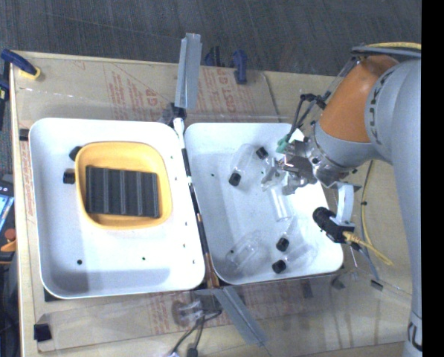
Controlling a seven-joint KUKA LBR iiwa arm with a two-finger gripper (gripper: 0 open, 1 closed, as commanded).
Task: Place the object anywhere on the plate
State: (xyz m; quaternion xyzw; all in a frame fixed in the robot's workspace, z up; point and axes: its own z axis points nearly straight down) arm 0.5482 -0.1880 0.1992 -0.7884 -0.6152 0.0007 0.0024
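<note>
A yellow plate (122,152) lies in the left bin (50,259), with a dark ridged block (123,190) resting on its middle. Several clear plastic pieces with small black caps are scattered in the right bin (214,199): one near the top middle (240,162), one at the bottom (244,253), and a clear tube (282,208) just below the gripper. My gripper (280,174) hangs low over the upper right part of the right bin, among these clear pieces. Whether anything sits in it is hidden by the wrist and the see-through plastic.
Black caps lie at the right bin's lower right (283,242) and bottom edge (279,266). The grey arm with its orange band (355,106) covers the bin's right side. A metal divider (187,69) stands between the bins at the back. Blue clamps (241,64) sit on the bench edge.
</note>
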